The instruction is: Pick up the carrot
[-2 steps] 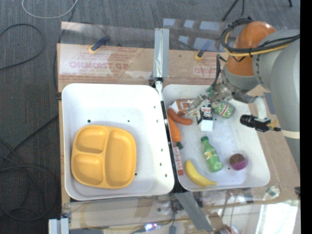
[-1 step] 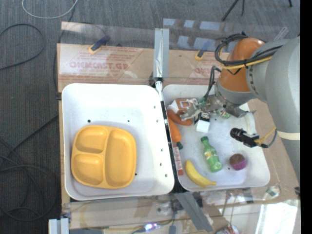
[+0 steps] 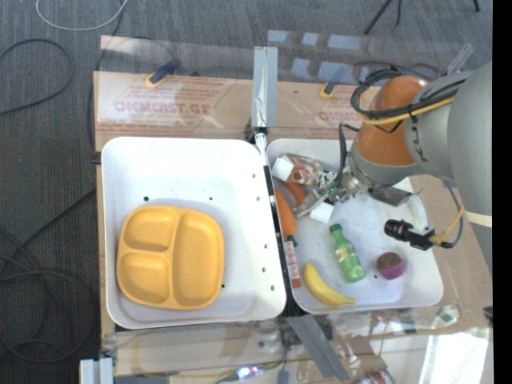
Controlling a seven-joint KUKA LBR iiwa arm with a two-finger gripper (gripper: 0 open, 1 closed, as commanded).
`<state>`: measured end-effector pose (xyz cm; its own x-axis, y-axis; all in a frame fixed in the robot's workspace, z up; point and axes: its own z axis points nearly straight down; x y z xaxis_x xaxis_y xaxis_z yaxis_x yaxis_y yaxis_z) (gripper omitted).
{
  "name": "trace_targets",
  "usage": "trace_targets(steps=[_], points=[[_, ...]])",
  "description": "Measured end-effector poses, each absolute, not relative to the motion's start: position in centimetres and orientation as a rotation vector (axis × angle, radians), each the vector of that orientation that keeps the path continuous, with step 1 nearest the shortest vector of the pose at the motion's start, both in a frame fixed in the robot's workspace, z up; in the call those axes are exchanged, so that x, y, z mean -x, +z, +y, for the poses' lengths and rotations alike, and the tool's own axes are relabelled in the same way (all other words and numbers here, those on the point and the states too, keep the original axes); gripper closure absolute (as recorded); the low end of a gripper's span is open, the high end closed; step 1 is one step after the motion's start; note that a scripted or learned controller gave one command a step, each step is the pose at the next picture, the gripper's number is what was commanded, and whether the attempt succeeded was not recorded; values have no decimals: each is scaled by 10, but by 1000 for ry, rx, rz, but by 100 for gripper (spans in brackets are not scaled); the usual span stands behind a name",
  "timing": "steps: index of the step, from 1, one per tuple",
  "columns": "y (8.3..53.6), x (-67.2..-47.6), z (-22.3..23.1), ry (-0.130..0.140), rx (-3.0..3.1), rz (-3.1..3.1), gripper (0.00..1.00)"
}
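The carrot (image 3: pixel 286 217) is an orange, elongated piece lying along the left wall of the right bin (image 3: pixel 420 294), pointing roughly toward the back. My gripper (image 3: pixel 312 202) is down in the bin's back-left part, just right of the carrot's upper half and very close to it. The grey arm with its orange band (image 3: pixel 390 126) leans in from the right above it. Nothing is visibly held.
A clear packet with a white cap (image 3: pixel 298 169) lies behind the gripper, and a small white piece (image 3: pixel 322 213) beside it. A green bottle (image 3: pixel 346 254), a banana (image 3: pixel 324 288) and a purple object (image 3: pixel 390 265) lie nearer the front. The left bin (image 3: pixel 184 157) holds a yellow divided plate (image 3: pixel 170 256).
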<state>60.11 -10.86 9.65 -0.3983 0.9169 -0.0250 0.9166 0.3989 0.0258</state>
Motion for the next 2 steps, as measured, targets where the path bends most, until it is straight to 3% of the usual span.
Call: trace_targets(steps=[1, 2], points=[[94, -573, -108, 8, -1650, 2637, 0], [88, -595, -118, 8, -1712, 2625, 0]])
